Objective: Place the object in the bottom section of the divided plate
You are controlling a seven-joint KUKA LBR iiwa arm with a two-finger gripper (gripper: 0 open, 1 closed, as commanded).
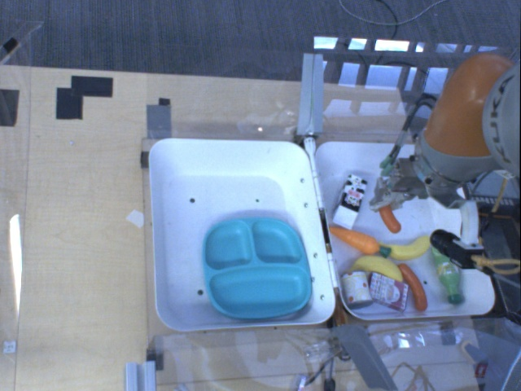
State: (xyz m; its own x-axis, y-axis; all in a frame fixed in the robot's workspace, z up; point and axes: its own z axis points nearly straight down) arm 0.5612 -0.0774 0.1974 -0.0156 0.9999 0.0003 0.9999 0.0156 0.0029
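Arm reaching in from right, bending over right bin (488, 300). Gripper (389, 202) hanging just above small orange object (391, 219); finger state: cannot tell.

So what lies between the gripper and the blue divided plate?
In the camera view, between gripper and divided plate: small black-and-white carton, carrot, the bins' adjoining walls.
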